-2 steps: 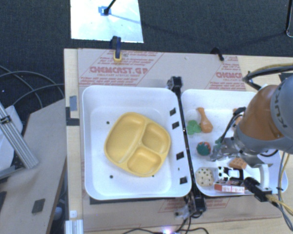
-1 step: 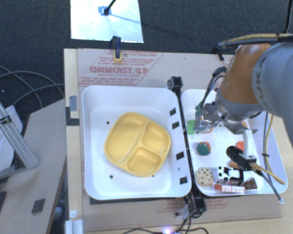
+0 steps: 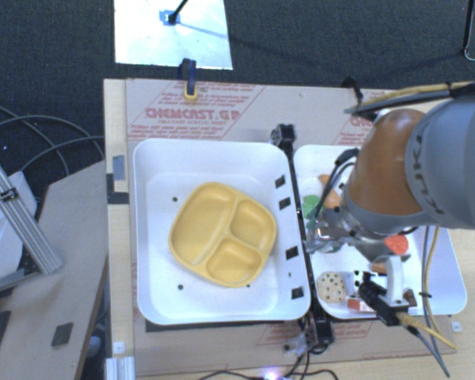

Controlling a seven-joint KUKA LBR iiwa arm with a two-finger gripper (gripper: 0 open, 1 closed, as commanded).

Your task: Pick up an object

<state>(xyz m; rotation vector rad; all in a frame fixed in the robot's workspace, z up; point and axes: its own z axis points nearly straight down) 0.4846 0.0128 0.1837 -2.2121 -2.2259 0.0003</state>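
Observation:
My gripper [image 3: 326, 238] is down in the right bin [image 3: 456, 290], near its left wall, under the bulky grey and orange wrist. Around it lie small items: a green piece [image 3: 310, 207] just above it, a round speckled cookie-like piece [image 3: 330, 286] below it, a red piece [image 3: 397, 245] to its right, and an orange piece [image 3: 324, 180] toward the back. The wrist hides much of this bin. I see nothing held by the gripper.
The left bin [image 3: 154, 212] holds a yellow divided plate [image 3: 222, 233] in its middle. A black-clipped divider [image 3: 291, 212] runs between the two bins. Cardboard lies under both bins, and a grey rail stands at the far left.

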